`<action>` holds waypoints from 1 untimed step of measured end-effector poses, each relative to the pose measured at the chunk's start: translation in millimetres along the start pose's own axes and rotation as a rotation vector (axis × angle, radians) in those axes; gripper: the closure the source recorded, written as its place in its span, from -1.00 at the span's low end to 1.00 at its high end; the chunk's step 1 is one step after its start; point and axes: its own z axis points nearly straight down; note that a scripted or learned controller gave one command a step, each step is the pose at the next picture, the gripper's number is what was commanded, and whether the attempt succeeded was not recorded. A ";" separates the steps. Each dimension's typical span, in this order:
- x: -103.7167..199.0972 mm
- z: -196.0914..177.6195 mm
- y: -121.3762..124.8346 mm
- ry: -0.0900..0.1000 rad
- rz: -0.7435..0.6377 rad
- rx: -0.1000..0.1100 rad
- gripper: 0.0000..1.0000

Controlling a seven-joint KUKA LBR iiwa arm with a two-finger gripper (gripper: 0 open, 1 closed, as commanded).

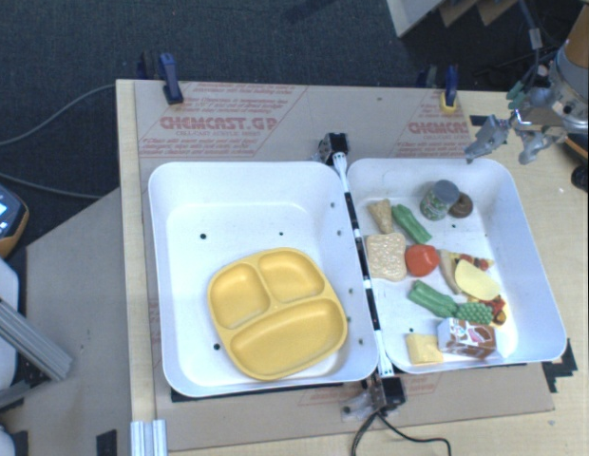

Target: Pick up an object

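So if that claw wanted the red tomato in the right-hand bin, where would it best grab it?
Probably straight down from above, closing across the tomato's round middle. It lies low among other food, with the cracker touching its left side, so fingers placed at its top and bottom in the picture likely find more room. The gripper hangs beyond the bin's far right corner.

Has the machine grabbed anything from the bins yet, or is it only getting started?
Nothing looks done yet. The gripper hangs open and holds nothing, above the far right corner of the right bin. The toy food lies in that bin, the yellow tray in the left. Reaching down and gripping an item remains.
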 end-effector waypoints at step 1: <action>49.1 142.7 -5.3 0.005 -0.004 0.012 -1.00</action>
